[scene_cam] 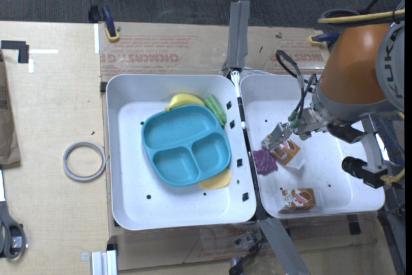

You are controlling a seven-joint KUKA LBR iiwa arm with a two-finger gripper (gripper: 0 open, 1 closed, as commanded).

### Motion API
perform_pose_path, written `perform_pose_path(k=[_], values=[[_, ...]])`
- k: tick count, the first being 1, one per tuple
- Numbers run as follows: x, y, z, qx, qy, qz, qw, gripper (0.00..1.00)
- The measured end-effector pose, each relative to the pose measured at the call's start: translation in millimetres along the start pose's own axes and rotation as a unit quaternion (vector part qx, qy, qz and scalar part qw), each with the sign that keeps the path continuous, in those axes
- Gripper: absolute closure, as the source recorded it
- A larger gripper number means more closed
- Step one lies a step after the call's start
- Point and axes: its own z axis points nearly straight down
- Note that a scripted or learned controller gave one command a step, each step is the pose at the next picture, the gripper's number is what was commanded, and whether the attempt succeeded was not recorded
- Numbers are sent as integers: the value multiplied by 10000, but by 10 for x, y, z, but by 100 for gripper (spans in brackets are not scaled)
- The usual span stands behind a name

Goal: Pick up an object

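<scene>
Under claw, orange packet

Bright, even overhead light; soft shadows inside the white bins; focus slightly soft throughout.

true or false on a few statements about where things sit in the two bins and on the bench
1. The blue divided tray lies in the left bin. True.
2. The purple object lies in the left bin. False: it is in the right bin, near the divider.
3. The tool is over the right bin. True.
4. The grey ring lies inside the right bin. False: it lies on the bench, left of both bins.
5. A yellow object shows past the tray's far edge. True.
</scene>
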Motion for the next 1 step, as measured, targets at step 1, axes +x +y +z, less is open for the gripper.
perform_pose_path(k=[1], values=[[-608,-41,991,-12,-1,-1299,9915,0]])
